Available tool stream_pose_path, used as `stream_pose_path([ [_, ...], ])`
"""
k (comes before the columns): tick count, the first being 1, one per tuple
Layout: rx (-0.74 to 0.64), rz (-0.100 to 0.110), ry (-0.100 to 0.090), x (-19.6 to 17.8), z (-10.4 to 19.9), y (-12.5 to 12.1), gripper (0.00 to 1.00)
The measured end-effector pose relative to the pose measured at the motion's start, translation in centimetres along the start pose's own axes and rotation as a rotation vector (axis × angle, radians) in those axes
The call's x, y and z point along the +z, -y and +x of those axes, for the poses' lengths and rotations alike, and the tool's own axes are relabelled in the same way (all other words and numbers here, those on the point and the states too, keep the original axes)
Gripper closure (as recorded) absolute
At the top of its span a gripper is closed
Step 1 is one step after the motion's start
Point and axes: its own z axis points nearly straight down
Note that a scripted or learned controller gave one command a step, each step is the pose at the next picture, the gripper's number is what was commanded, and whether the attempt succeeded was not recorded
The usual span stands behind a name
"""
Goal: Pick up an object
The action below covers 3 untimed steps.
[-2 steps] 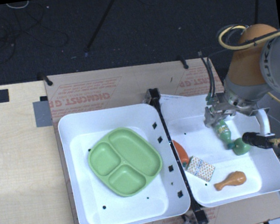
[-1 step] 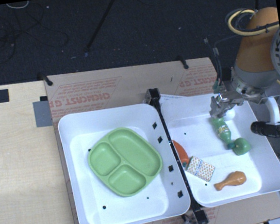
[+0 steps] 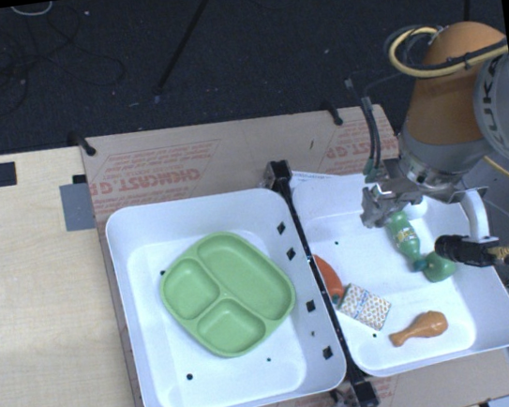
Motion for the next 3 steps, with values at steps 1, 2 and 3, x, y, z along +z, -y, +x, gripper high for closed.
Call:
stream_pose_path([
  [1,0.000,0.001,0.000,-0.8,4.5,1.2,1.00],
  [2,0.000,0.003,0.001,-0.1,8.7,2.4,1.00],
  [3,-0.002,0.003,0.000,-0.3,14.9,3.3,1.00],
])
